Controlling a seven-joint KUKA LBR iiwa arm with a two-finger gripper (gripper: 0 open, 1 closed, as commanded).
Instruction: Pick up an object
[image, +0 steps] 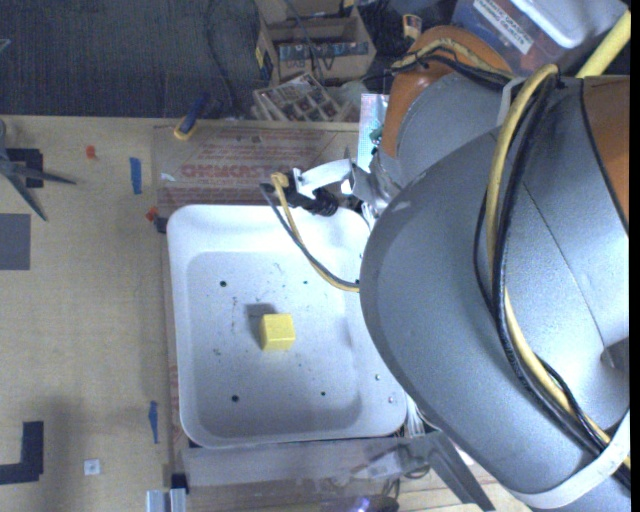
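Nearest, one white bin lies on the bench. Inside it sits one yellow cube, a little left of the bin's middle, with a few dark specks on the floor around it. Farther back, one grey arm covers the bin's right side. Its gripper hangs at the far rim, well apart from the cube; whether it is open or closed cannot be told.
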